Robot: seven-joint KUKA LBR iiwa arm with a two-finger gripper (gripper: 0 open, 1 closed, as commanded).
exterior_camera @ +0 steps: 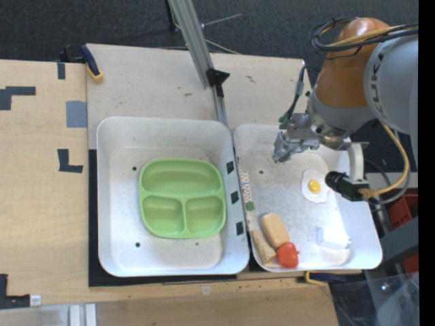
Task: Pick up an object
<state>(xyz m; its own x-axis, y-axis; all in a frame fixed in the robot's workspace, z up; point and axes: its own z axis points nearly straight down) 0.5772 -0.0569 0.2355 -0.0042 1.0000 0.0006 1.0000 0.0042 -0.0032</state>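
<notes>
Two shallow white bins side by side on the bench: left bin (109, 182), right bin (367, 246).

In the right bin, toward the near left corner: a tan bread-like block (274, 228), long axis running from far-left to near-right, slightly tilted off the bin's left wall. Just left of it, touching or nearly so, a slimmer brown stick-shaped piece (262, 247) lying along the same slant, close against the left wall. At the block's near end, touching it, a small red tomato-like object (287, 255), round, no clear long axis. Farther right and farther back, a fried egg toy (313, 187), flat, yolk up, well apart from the block. Near the right near corner, a pale, hard-to-read whitish item (335, 238).

Gripper (283, 151) over the far left part of the right bin, pointing down, above bare floor, apart from every object. Fingers close together, nothing between them. Grey arm and orange band entering from the right.

Open floor in the middle and far left of the right bin; tight room along the left wall by the stick and block.

In the left bin, a green divided plate (182, 197), roughly centred, bare floor all round it.
</notes>
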